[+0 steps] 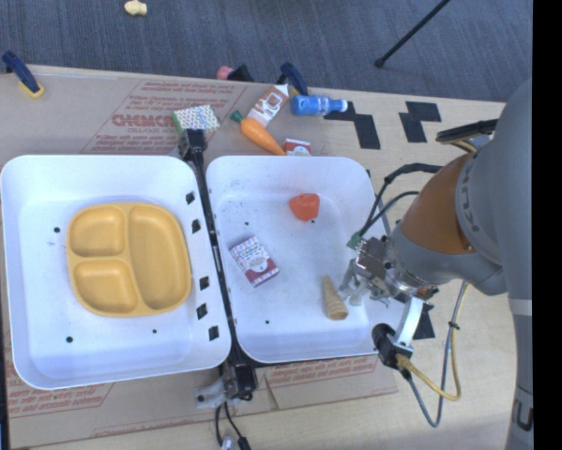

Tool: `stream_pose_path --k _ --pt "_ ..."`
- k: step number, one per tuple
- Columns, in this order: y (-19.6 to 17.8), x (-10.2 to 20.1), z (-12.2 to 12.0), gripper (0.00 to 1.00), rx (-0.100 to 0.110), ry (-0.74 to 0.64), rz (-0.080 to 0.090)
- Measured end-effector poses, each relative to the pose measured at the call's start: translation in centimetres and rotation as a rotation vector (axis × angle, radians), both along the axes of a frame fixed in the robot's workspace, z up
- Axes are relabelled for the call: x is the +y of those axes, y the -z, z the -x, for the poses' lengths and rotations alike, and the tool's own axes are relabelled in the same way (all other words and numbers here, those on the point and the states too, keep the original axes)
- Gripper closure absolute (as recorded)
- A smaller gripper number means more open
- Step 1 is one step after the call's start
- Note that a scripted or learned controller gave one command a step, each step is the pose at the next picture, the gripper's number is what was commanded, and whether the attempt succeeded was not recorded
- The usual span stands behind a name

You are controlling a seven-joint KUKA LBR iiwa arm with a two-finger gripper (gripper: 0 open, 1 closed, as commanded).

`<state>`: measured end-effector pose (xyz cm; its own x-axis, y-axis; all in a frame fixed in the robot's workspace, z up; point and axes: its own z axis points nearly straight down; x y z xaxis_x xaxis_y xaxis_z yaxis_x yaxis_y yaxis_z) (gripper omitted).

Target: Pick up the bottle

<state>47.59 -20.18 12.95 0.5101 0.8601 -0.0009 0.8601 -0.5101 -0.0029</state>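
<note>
The gripper [357, 284] sat low over the right edge of the right bin [271, 340], just beside a small ice-cream cone [333, 298] that lay tilted on the bin floor. Whether it was open or shut could not be told, and nothing could be seen in its hold. Cables looped from the wrist out over the bench.

The bottle [317, 106] — a small blue one with a white cap — lay on its side on the cardboard [121, 120] behind the right bin, outside both bins and well apart from the gripper. The bin's far wall stood between them. Around the bottle there was clutter: a white bottle with an orange label [267, 105] lay tilted just to its left, an orange carrot [259, 135] below that, and a small red-and-white packet [297, 146] touching the bin's rim. A patterned little box [195, 118] stood farther left, near the gap between the bins.

Inside the right bin, a red pepper-like object [305, 206] rested near the far side and a small red-and-white carton [253, 260] lay near the middle. The left bin [27, 186] held a yellow divided plate [129, 258] — three compartments, lying flat.
</note>
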Motion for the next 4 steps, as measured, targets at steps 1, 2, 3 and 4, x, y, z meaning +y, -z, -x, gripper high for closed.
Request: stream_pose_path --k 1,2,3,4 --pt "0.3 0.1 0.0 1.0 0.0 0.219 0.0" --pt "0.4 0.4 0.0 1.0 -0.002 0.392 0.002" --pt "-2.7 3.0 0.0 1.0 -0.003 0.276 0.001" --pt "-0.9 4.0 0.1 1.0 0.005 0.417 -0.003"
